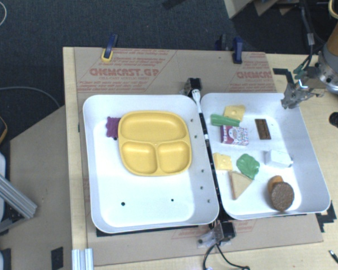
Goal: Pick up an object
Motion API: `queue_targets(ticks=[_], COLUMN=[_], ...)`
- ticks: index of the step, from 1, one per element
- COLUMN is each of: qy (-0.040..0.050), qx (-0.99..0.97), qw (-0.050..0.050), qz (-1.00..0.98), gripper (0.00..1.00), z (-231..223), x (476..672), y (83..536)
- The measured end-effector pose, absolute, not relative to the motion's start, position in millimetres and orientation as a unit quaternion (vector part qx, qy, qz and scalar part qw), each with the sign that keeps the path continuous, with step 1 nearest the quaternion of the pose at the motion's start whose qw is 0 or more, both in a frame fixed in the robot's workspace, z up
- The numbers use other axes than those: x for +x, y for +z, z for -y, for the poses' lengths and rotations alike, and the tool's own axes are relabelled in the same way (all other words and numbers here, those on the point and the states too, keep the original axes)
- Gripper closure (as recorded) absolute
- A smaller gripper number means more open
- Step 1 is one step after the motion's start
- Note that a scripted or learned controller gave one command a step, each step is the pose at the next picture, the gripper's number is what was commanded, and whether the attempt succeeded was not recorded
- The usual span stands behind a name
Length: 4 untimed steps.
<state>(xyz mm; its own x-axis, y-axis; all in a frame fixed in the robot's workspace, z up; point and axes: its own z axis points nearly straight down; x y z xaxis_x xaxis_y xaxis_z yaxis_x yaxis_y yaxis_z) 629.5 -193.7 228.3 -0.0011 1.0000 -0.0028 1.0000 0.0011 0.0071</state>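
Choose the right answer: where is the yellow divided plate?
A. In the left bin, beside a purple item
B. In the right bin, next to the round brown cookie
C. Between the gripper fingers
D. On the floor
A: the yellow divided plate lies in the left bin, with a purple item at its left edge.

bench [158, 66] w/ cardboard top | left bin [101, 167]; right bin [310, 151] side by side
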Motion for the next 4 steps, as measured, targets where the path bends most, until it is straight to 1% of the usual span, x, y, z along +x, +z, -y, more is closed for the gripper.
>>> queue_targets(ticks=[1,2,3,4], qy=[-0.0002,0.0003,0.0019,0.0003], qx=[0.706,0.705,0.705,0.705], qw=[-0.001,-0.001,0.001,-0.002], qz=[-0.709,-0.709,-0.709,-0.709], gripper=[1.00,1.00,1.00,1.00], z=[136.9,87.7,30.6,-28.0], x=[627.8,641.4,650.7,649.7], y=[224.8,216.4,229.2,221.8])
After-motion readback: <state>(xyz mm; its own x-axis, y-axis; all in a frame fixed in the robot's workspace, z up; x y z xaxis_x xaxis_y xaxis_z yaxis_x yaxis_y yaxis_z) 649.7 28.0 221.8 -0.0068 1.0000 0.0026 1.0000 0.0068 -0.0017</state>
